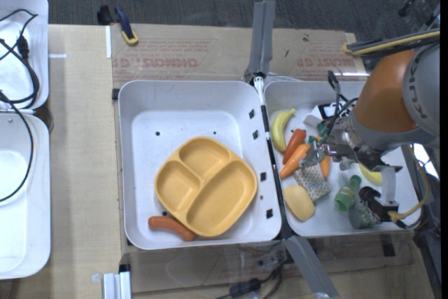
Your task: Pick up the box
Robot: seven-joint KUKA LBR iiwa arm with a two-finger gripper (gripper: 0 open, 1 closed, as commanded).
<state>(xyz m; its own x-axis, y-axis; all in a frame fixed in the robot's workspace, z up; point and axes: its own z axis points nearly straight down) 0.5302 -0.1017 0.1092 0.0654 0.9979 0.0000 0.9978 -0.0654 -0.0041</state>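
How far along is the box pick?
Done: the gripper is down in the right bin, among the carrots by the patterned box. In hand: nothing visible between its fingers; the box lies on the bin floor beside the yellow lemon-like piece. Left: grasp and lift.

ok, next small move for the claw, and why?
Probably lower the claw slightly left toward the patterned box beside the carrots. It hovers over the right bin's clutter, with no box visibly between its tips.
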